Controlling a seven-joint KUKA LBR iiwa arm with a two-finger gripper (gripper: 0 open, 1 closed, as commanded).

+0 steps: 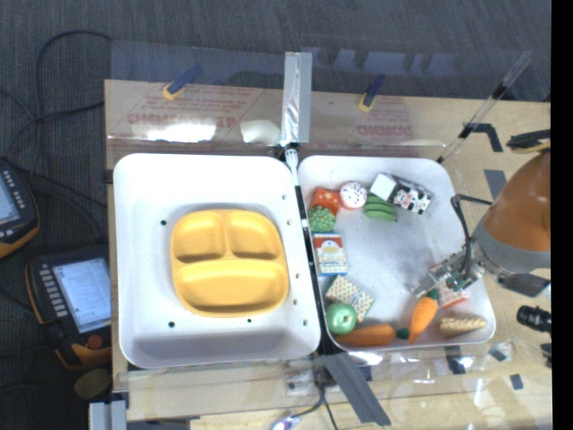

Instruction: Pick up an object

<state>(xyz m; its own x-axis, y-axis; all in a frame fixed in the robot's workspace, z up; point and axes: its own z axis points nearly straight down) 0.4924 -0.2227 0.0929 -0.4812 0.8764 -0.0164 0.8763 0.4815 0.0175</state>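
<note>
A yellow tray (230,260) sits in the left bin (134,240). Lower right in the right bin (403,240), the gripper (445,280) hovers just above an upright carrot (423,314); whether it is parted or closed cannot be told. It should descend squarely over the carrot's top.

Arm (528,218) cut off at the right edge; I see just the orange band and grey wrist. Gripper (450,280) too small and cluttered for me to read. Small boxes (330,254) along the right bin's (448,206) left wall carry print I can't make out (too fine). Handheld screen (12,206) clipped at left edge.
</note>
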